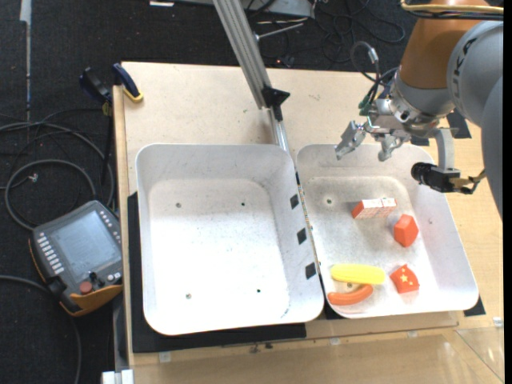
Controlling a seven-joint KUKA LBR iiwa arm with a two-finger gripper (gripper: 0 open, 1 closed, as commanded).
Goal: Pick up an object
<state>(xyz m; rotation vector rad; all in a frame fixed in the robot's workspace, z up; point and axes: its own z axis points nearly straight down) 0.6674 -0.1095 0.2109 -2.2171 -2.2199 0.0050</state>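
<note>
The pincer [370, 142], fingers spread and holding nothing, hangs over the far rim of the right bin [456, 238], and just below it lies the small red-and-white box [374, 208], probably light and stiff, best gripped across its narrow sides.

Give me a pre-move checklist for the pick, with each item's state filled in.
1. Gripper open: ok, its fingers stand apart.
2. Gripper free of any load: ok, nothing between the fingers.
3. Targets present in the right bin: ok, a red and white box, orange block, yellow piece, orange piece and red block with a star.
4. Gripper over a target: not ok, it hangs over the bin's far rim.
5. Isolated target: ok, the orange block lies apart.
</note>
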